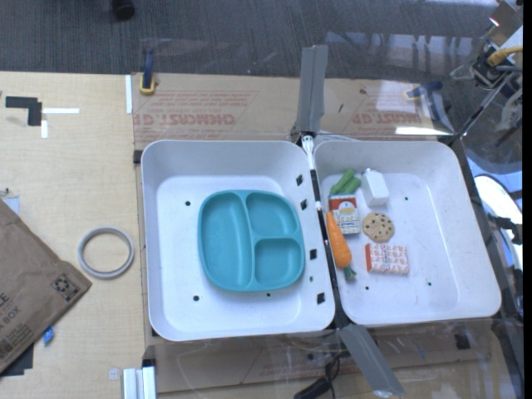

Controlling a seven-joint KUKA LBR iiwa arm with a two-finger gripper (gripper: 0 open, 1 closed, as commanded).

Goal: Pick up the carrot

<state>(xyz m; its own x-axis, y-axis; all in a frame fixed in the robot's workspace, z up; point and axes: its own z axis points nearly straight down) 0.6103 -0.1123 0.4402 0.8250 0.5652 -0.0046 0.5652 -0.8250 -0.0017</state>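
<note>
Pincer state could not be told: the hardware at the far upper right corner point(505, 32), a cluster of pale parts and cables well apart from both bins, was too cut off to read.

At the far left, a flat brown cardboard piece point(29, 293) lay on the pale wooden bench point(66, 173), with a grey tape ring point(105, 251) just to its right. Next came the shallow white left bin point(152, 223), which held a teal plastic plate with three compartments point(249, 239) near its middle. Behind the bins lay a brown cardboard sheet with red lettering point(220, 106), and a grey upright post point(312, 90) stood where the two bins met.

The orange toy carrot with a green stalk end point(337, 243) lay in the shallow white right bin point(478, 248), close against that bin's left wall, running lengthwise with the stalk end toward the near edge. Nothing gripped it. Just beside its far tip sat a small red and white carton point(345, 214), with a green pea pod point(344, 181) behind the carton. To the right lay a white block point(374, 187), a round tan cookie with dark chips point(378, 226) and, nearest, a red and white wrapped packet point(388, 258), which lay near the carrot's stalk end.
</note>
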